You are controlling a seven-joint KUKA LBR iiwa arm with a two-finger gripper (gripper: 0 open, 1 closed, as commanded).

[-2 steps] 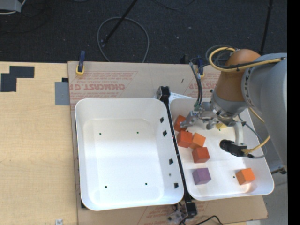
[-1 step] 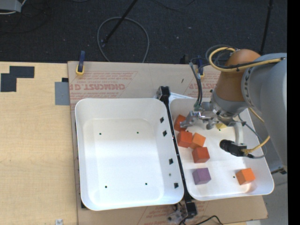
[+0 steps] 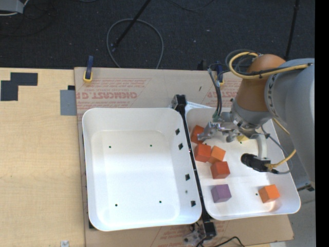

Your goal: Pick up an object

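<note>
The right bin (image 3: 288,202) holds several blocks. A red-orange block (image 3: 197,134) lies by the bin's left wall, with another red-orange block (image 3: 203,152) and a lighter orange block (image 3: 218,153) just in front of it. A dark red block (image 3: 220,169) sits below those. A purple block (image 3: 221,193) and an orange block (image 3: 269,193) lie near the front. My gripper (image 3: 220,131) hangs low over the back left of this bin, just right of the first red-orange block and above the cluster. I see nothing held in it.
The left bin (image 3: 97,138) stands beside the right one, with a black divider strip (image 3: 187,153) between them. Both rest on cardboard (image 3: 128,89). Loose cables (image 3: 136,35) lie on the dark floor behind the bench.
</note>
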